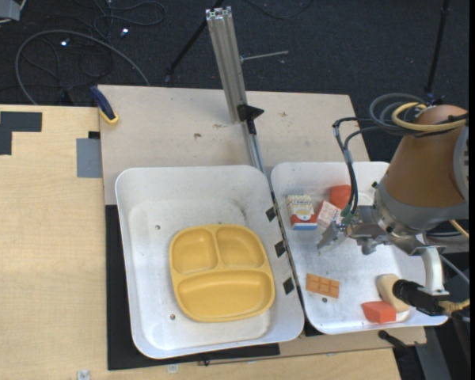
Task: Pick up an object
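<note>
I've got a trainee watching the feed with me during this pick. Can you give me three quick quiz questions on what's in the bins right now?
1. True or false: the yellow divided tray lies in the right bin.
2. Which lies nearest the gripper? A) the small red-and-white carton B) the red block C) the tan waffle piece
3. Fill in: the tray has ___ compartments.

Key:
1. False; it lies in the left bin.
2. A; the carton sits just above the gripper in the camera view, while the block lies at the bin's near right corner.
3. Three.
</note>
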Motion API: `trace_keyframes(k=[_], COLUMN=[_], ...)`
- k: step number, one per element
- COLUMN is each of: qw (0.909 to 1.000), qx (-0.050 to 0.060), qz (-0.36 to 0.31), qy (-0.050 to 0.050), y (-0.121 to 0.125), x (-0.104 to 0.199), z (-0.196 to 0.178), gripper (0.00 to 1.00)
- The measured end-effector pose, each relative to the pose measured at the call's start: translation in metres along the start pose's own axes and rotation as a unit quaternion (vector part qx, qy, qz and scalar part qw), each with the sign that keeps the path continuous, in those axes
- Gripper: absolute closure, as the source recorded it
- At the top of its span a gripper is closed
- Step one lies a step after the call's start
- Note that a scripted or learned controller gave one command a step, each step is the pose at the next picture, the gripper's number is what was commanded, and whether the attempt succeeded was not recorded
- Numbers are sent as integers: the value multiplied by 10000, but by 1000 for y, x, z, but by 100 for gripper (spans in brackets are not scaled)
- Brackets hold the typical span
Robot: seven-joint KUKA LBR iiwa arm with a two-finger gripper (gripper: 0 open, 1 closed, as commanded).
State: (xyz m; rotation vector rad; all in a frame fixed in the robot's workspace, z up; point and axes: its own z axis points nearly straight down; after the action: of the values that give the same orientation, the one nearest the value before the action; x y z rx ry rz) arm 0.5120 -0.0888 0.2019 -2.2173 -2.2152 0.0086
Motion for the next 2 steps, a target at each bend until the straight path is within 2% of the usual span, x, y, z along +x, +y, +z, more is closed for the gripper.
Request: trace_keyframes(k=[1,2], qw=[10000,10000], qx=[0,-36], qz=[-3,6], qy=[3,-8], y=[4,3], x=[2,4], z=[45,106], gripper=[0,0])
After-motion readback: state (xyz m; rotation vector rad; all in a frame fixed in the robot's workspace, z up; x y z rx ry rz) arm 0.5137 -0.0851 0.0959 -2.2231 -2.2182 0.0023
